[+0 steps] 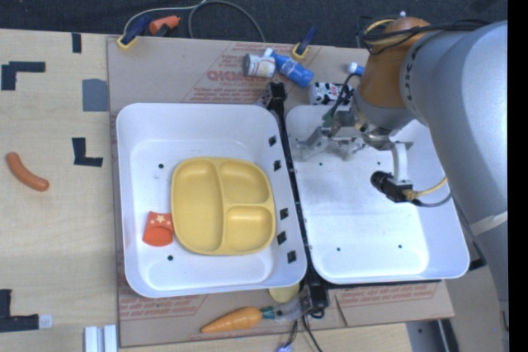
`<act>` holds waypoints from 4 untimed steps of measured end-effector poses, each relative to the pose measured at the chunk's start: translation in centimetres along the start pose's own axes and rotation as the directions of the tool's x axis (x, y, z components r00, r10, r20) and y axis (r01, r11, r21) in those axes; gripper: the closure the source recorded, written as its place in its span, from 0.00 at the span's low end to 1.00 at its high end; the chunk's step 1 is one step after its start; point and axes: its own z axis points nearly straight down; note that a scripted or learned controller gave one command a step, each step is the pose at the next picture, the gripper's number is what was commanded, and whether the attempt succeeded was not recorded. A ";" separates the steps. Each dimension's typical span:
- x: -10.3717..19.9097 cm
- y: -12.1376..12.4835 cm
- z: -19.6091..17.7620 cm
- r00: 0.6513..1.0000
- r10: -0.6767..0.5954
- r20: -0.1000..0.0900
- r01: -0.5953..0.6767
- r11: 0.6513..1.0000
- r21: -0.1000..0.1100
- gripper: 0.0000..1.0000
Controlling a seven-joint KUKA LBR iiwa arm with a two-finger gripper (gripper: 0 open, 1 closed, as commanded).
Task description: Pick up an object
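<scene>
Arm (462, 95) reaching in from the right, over the right bin (371, 247). End effector (318, 143) low at that bin's upper left corner, near the divider between bins; fingers metallic, seen pointing left, state impossible to tell at this angle. Nothing seen between the fingers.

Left bin (132, 136): yellow divided plate (223, 204) near centre, lying flat; small orange cup (158, 230) just beside the plate's lower left edge, on its side.

Outside the bins, on the cardboard behind them: bottle (295, 70), blue, lying down, with a white can (260, 64) touching or just beside its left end. Clamp (148, 28) with orange handle at the cardboard's upper left corner.

On the worktop (49, 251) well left of the bins: sausage (27, 171). Below the left bin: carrot (235, 319), lying along the cardboard's front edge.
</scene>
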 end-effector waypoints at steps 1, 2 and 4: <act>1.0 2.1 -1.3 1.000 0.003 -0.002 -0.003 1.000 0.003 0.00; 1.0 3.0 0.2 1.000 0.003 -0.001 -0.003 1.000 0.006 0.00; -3.8 -8.0 -0.2 1.000 0.004 -0.001 -0.004 1.000 0.001 0.00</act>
